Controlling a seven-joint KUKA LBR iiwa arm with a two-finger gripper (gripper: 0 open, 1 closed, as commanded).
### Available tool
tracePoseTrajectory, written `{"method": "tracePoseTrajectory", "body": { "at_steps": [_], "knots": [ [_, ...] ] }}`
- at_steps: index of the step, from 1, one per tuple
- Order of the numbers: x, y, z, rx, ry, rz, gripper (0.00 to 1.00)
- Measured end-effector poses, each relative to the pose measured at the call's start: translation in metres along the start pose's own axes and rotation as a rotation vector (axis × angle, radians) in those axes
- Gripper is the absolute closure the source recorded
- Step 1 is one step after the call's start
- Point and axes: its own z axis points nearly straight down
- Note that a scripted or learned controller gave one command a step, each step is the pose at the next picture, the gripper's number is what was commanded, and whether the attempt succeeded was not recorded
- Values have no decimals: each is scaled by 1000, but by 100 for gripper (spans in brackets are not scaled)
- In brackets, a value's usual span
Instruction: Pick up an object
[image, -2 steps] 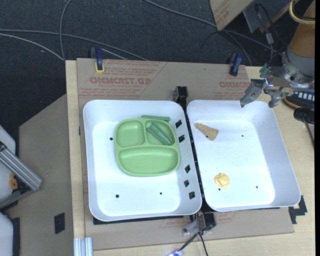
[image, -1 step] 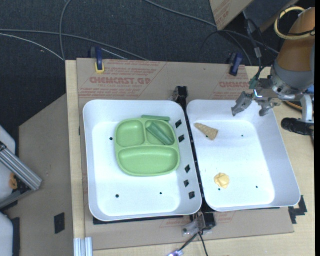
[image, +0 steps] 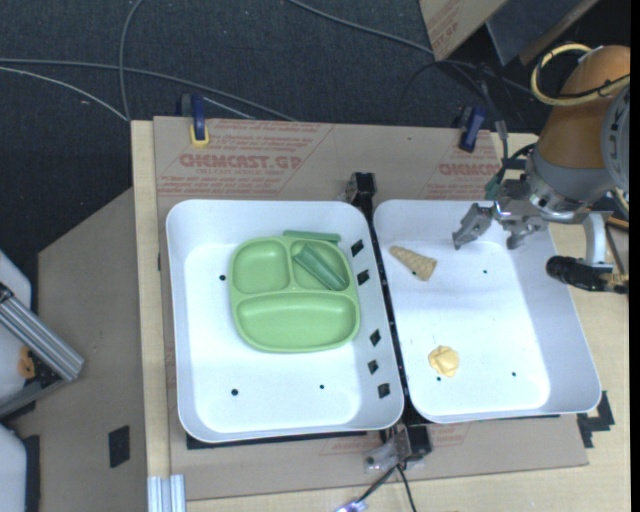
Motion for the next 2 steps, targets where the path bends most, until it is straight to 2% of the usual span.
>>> {"method": "tracePoseTrajectory", "body": {
  "at_steps": [1,2],
  "knots": [
    [8,-3,60,1,1,-1,0],
    [7,0,45,-7,-1,-1,100]
  ]
}}
